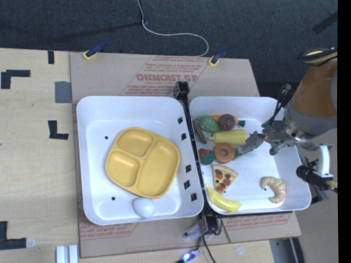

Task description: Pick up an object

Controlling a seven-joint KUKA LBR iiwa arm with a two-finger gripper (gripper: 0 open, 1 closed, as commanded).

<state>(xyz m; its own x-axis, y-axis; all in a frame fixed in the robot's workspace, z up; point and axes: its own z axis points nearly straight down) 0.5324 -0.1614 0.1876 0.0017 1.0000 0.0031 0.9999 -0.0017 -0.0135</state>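
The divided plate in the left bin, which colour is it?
The divided plate is plain yellow, seen in the camera view.

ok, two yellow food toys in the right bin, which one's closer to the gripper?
The yellow corn cob, lying in the pile at the bin's far side, just left of the gripper. The yellow banana lies apart at the near-left corner, beyond the pizza slice.

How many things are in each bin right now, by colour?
Left bin:
Yellow: 1, tray
White: 1, egg
Right bin:
Yellow: 2, corn, banana
Green: 1, leafy veg
Tan: 1, croissant
Orange: 1, donut
Mixed: 1, pizza slice
Total clearly seen: 8
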